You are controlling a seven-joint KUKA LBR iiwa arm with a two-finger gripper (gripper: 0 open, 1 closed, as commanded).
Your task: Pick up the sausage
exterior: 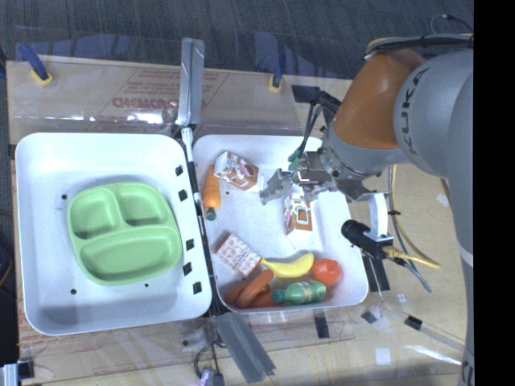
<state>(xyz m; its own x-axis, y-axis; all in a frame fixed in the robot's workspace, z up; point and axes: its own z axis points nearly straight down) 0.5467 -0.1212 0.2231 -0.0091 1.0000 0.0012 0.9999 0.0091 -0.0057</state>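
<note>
One end effector (291, 181) hangs over the right bin (338, 147), fingers look apart with nothing between them, hard to be sure at this angle. Sausage (252, 288) lies well below-left of it by the front wall, touching the banana (291, 265).

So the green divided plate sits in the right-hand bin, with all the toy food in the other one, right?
Not quite. The camera view shows the green divided plate in the left-hand bin. The toy food, such as the banana and the sausage, lies in the right-hand bin.
</note>
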